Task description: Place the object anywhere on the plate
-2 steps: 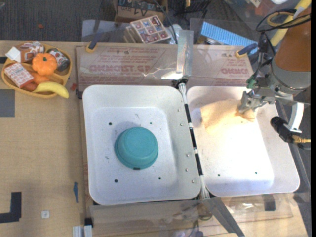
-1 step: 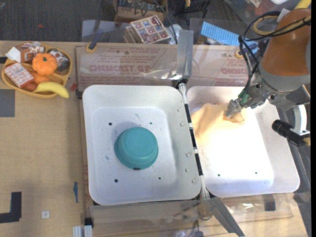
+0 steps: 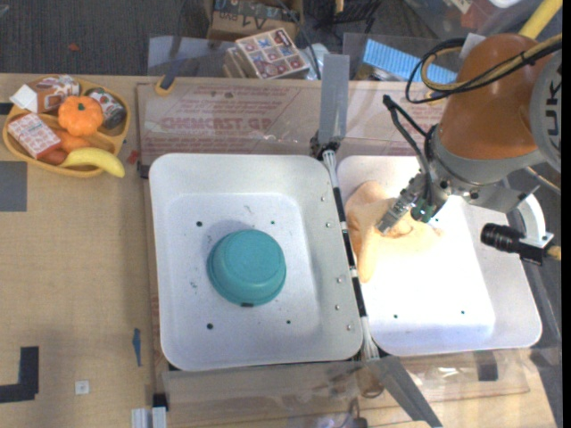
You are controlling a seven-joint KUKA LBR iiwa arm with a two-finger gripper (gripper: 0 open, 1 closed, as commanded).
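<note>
Arm down in right bin [image 3: 464, 328], gripper [image 3: 399, 214] low over pale orange object [image 3: 375, 234] at that bin's left side, hard against the divider. Jaws: state not discernible, tips merged with object in glare; grasp unconfirmed. Object directly beneath and slightly left of jaws, long axis roughly along the divider, toward and away from camera. Teal plate [image 3: 247, 266] in left bin [image 3: 178, 203], well apart, left of gripper across the divider; appears dome-up. Judged: coming move a lift, then carry leftward over the divider.

Count: one arm, one gripper, one object, one plate, two bins. On table [image 3: 71, 283], far left: one bowl of toy food [image 3: 62, 127].
</note>
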